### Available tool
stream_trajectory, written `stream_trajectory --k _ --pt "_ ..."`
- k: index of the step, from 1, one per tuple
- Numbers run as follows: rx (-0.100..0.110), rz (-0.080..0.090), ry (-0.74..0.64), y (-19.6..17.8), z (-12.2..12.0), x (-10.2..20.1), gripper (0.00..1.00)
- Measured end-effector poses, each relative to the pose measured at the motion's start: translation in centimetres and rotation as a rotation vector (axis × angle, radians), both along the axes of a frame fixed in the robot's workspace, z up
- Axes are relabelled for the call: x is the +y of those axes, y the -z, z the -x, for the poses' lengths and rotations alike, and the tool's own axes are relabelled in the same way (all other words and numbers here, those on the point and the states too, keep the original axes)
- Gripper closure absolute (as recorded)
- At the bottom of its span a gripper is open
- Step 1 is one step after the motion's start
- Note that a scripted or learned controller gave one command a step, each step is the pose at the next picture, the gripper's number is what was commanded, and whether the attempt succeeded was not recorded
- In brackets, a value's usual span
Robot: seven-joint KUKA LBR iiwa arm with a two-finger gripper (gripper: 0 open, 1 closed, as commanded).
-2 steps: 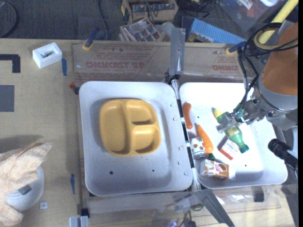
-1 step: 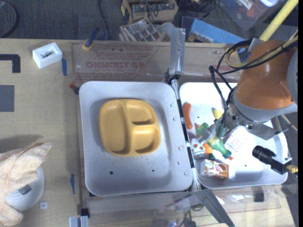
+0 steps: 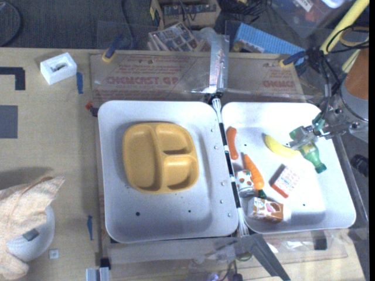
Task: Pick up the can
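Gripper blurry, can half tucked away

I can't tell the gripper's (image 3: 304, 138) grip; it's touching the banana (image 3: 277, 146). The can (image 3: 245, 182) is lower-left of the banana, under the carrot (image 3: 254, 173).

tray (image 3: 159, 156) in left bin (image 3: 117, 215); can (image 3: 245, 182) in right bin (image 3: 340, 209).

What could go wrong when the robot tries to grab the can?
The can sits tight against the bin wall, with the carrot and a small carton crowding it, so the fingers may not fit around it. The gripper is over by the banana and green bottle, and might bump those instead.
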State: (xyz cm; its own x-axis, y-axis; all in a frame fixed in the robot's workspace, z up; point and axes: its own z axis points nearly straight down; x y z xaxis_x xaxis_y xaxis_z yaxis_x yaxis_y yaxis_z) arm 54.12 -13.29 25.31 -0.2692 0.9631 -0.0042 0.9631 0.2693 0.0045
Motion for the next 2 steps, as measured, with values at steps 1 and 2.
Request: stream_trajectory --k 1,2 --pt "0.006 -0.003 0.025 1.8 4.3 2.9 1.00" --pt "0.003 -0.003 0.521 0.2 6.2 2.4 1.00"
